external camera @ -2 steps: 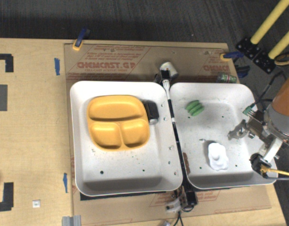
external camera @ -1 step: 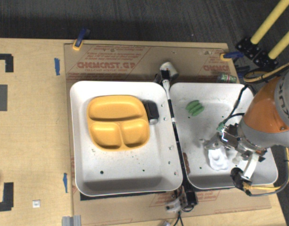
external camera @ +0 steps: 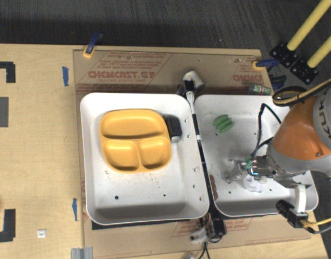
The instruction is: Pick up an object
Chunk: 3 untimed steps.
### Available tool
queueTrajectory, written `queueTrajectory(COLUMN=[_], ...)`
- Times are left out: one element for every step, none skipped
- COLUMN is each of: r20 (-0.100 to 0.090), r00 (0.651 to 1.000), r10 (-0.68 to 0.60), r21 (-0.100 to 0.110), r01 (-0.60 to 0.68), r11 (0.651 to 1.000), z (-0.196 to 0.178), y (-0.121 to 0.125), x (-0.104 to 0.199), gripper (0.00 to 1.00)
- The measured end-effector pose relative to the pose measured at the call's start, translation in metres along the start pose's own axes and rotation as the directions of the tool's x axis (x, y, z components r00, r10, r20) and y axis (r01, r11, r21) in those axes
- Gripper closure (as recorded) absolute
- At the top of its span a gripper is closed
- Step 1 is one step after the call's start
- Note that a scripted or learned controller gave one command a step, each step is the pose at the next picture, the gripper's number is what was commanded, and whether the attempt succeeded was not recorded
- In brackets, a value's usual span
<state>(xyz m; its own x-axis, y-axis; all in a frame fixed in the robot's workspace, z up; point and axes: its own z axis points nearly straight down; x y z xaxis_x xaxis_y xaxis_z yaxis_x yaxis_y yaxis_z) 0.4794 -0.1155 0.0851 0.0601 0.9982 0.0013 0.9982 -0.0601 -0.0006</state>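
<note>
My gripper (external camera: 242,169) is low inside the right bin (external camera: 235,206), near its middle, with the orange-banded arm reaching in from the right. A small green ridged object (external camera: 223,123) lies in the far left part of that bin, well apart from the gripper. A small whitish object (external camera: 255,185) rests on the bin floor just below the wrist. In the left bin (external camera: 100,198) lies a yellow divided plate (external camera: 136,139), with a small dark object (external camera: 173,128) touching its right edge.
A black divider with cable (external camera: 200,150) runs between the two bins. Yellow poles with black clamps (external camera: 295,47) stand at the back right. Cardboard and blue tape marks surround the bins.
</note>
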Motion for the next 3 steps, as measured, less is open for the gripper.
queueTrajectory(r20=[0.002, 0.003, 0.002], r00=[0.951, 0.9, 0.912], r10=[-0.31, -0.436, -0.411], r21=[-0.002, -0.002, -0.002], r01=[0.31, 0.436, 0.411], r11=[0.951, 0.9, 0.912], z=[0.0, 0.0, 0.0], y=[0.0, 0.024, 0.046], x=[0.012, 0.016, 0.018], gripper=[0.0, 0.0, 0.0])
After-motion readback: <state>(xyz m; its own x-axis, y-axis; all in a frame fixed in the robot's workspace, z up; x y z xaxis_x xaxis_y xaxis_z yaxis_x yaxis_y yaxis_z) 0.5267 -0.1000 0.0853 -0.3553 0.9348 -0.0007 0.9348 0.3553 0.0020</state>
